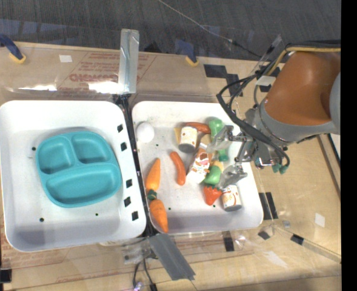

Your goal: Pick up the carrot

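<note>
Two shallow white plastic bins are seen side by side on the tan worktop (299,253). The left bin (20,223) carries a teal plastic plate with three compartments (78,167).

The right bin (166,111) carries a scatter of toy foods. An orange carrot with a green stub at its lower end (153,175) lies near the bin's left wall, tilted slightly from upright in the picture. A second orange carrot (158,214) lies just below it, at the bin's near-left corner, and the two nearly meet at their green ends. A slim red-orange chilli-shaped piece (178,168) lies just beside the upper carrot, to its right, apart from it. A small white egg-shaped ball (145,131) rests near the top-left corner. Further right, a cluster of small tins, green pieces and a red strawberry-like piece (211,195) is crowded together.

The grey arm with the orange band (299,93) is reached in from the right, and the jaws (236,156) are held over that right-hand cluster, well apart from both carrots. How far the jaws are parted cannot be told among the clutter, and nothing can be seen gripped between them.
</note>
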Motion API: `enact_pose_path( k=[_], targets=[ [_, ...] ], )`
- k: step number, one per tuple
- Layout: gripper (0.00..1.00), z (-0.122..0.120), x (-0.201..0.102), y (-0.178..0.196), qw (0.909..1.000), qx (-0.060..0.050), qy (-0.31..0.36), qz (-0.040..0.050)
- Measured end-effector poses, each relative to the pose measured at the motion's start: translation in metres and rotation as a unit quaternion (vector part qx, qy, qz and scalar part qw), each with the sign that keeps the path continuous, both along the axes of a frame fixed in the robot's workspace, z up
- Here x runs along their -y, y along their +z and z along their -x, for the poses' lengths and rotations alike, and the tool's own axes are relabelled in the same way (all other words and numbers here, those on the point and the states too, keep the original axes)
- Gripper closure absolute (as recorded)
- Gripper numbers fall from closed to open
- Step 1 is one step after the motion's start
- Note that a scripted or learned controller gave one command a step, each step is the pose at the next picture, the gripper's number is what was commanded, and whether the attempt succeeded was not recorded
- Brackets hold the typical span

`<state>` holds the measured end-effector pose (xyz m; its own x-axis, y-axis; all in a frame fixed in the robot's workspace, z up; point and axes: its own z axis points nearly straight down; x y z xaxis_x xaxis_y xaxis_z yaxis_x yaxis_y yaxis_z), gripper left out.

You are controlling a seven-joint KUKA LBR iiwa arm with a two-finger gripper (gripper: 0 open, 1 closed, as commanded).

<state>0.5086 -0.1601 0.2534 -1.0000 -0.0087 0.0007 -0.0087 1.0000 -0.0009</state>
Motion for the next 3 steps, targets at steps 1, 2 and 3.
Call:
enact_pose_path(
  k=[1, 2, 3],
  targets=[
    [0.0, 0.032, -0.022, -0.128, 0.9998, -0.005, 0.021, -0.0023],
    [1.0, 0.028, -0.023, -0.114, 0.9997, 0.0, 0.026, -0.0007],
    [1.0, 0.026, -0.064, -0.074, 0.9991, 0.002, -0.042, -0.0005]
  ],
)
